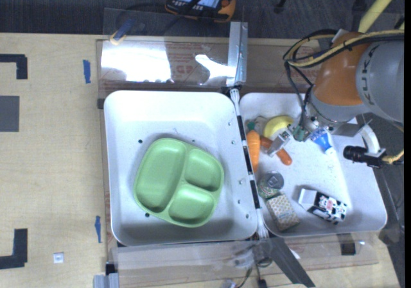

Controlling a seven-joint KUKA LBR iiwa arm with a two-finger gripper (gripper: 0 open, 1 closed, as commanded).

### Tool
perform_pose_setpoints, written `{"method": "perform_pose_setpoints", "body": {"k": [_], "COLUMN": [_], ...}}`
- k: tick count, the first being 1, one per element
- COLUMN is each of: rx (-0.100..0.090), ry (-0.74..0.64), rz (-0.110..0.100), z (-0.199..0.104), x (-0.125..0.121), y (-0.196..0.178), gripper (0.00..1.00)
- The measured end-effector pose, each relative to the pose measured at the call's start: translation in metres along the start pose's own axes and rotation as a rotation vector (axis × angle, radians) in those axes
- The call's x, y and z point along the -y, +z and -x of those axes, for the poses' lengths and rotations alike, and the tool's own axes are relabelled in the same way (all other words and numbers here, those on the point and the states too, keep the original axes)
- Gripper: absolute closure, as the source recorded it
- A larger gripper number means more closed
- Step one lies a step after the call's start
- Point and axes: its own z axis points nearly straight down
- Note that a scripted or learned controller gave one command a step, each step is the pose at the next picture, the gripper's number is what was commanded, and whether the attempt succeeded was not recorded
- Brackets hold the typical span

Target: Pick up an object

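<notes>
Grey and orange, the arm (359,75) comes in from the three o'clock side and drops its gripper (307,127) into the upper part of the right bin (366,206); whether the claw is apart or together cannot be told here, and nothing is seen between its tips. Just at its nine o'clock lies a yellow banana-like piece (276,126), and at about four o'clock, close by, a small blue and white object (323,140). At eight o'clock from the claw sit a small grey block (277,145) and a short orange piece (285,158) touching it, with a carrot (254,149) lying lengthwise along the bin's left wall. Further toward six o'clock rest a round grey-green lid or tin (271,182), a tan speckled block (282,211) and a black and white packet (322,204). In the left bin (128,120), a green divided plate (179,181) lies toward the lower middle, well apart from the claw.
</notes>
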Motion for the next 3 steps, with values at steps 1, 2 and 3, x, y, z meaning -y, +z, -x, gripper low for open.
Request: {"method": "perform_pose_setpoints", "body": {"k": [1, 2, 3], "rx": [0.006, 0.0, -0.002], "ry": [-0.001, 0.031, -0.152], "rz": [0.007, -0.002, -0.003], "z": [0.001, -0.013, -0.027], "x": [-0.002, -0.065, -0.079], "y": [-0.013, -0.112, -0.107], "gripper": [1.0, 1.0, 1.0]}}
